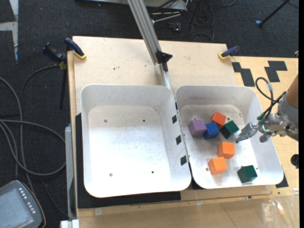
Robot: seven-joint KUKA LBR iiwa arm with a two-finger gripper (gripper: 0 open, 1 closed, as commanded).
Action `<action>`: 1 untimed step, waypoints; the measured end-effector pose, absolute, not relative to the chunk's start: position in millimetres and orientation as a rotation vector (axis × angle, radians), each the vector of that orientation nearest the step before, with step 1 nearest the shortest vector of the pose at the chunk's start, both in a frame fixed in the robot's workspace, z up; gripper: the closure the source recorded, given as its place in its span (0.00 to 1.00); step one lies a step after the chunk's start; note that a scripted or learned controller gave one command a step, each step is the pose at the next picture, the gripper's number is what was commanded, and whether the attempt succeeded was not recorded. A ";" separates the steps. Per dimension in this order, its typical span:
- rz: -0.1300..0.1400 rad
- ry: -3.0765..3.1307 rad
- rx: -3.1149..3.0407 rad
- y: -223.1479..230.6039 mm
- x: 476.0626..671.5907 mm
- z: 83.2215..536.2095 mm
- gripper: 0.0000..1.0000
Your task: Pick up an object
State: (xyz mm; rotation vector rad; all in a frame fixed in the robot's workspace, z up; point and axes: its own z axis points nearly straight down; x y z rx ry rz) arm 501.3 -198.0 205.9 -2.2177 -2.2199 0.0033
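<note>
Gripper [243, 133] sits over the right bin [247, 95], reaching in from the right edge. Finger state: cannot tell; the tip reads as one grey blur against the white floor. Nothing is seen between the fingers.

Nearest block: dark green cube [231, 128], just left of the tip, touching or nearly so; contact cannot be resolved. Just below the tip lies an orange cube [226, 149], close to it but apart.

Further left, a tight cluster:
- upper orange cube [218, 118], against the dark green one
- blue cube [211, 130], below and left of that orange one
- purple cube [197, 127], touching the blue cube's left side

Toward the bin's near wall:
- third orange cube [217, 165], down-left of the middle orange one, close to it
- second green cube [247, 173], alone near the near right corner, well apart from the tip

Arm: grey wrist [284, 122] comes in over the bin's right rim, with black cable looped above it.

Left bin [128, 141] shares a rim with the right one. Both rest on a light board [123, 61] with clamps at its far corners. An aluminium strut [145, 23] runs from the top of the view down to the point where the bins meet.
</note>
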 end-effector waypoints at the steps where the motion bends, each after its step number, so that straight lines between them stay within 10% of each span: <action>1: 0.000 -2.222 -2.221 -197.8 502.4 208.0 0.00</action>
